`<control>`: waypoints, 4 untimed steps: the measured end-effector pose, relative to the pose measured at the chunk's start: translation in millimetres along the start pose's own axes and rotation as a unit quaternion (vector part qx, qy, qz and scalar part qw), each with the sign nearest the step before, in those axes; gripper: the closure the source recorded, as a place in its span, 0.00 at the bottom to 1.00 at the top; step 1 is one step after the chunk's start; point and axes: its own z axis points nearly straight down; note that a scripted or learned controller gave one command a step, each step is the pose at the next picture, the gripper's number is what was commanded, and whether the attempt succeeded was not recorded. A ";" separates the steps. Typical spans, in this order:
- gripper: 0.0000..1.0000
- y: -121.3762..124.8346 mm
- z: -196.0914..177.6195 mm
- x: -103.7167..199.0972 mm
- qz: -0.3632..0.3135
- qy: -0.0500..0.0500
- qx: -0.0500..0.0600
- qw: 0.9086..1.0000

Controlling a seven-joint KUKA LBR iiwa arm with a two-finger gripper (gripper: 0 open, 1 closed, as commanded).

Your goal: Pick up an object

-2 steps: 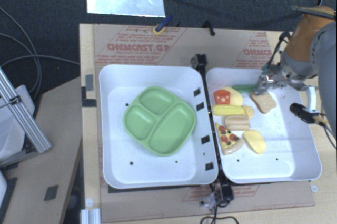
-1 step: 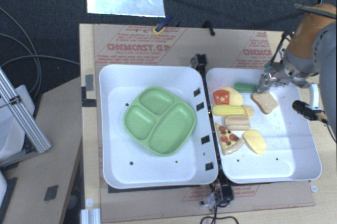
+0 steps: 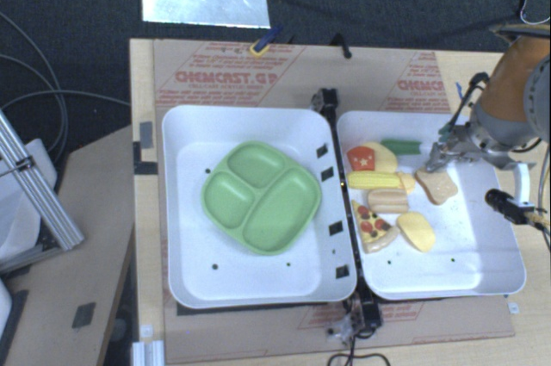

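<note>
The right bin (image 3: 486,265) holds several toy foods: a red piece (image 3: 362,158), a green piece (image 3: 399,146), a yellow corn cob (image 3: 374,181), a tan bun (image 3: 387,201), a pizza slice (image 3: 374,228), a yellow lump (image 3: 417,231) and a tan bread slice (image 3: 439,189). My gripper (image 3: 436,161) reaches in from the right and hangs just over the top edge of the bread slice, beside the green piece. Its tips are small and dark against the bin, and I see nothing lifted off the floor.
The left bin (image 3: 194,265) holds a green divided plate (image 3: 261,197). A black divider (image 3: 340,201) runs between the bins. A black fitting (image 3: 508,207) sticks into the right bin's right side. The bench's cardboard (image 3: 232,76) lies beyond.
</note>
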 end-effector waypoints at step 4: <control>1.00 -84.1 -13.0 73.3 0.000 0.002 0.006 1.000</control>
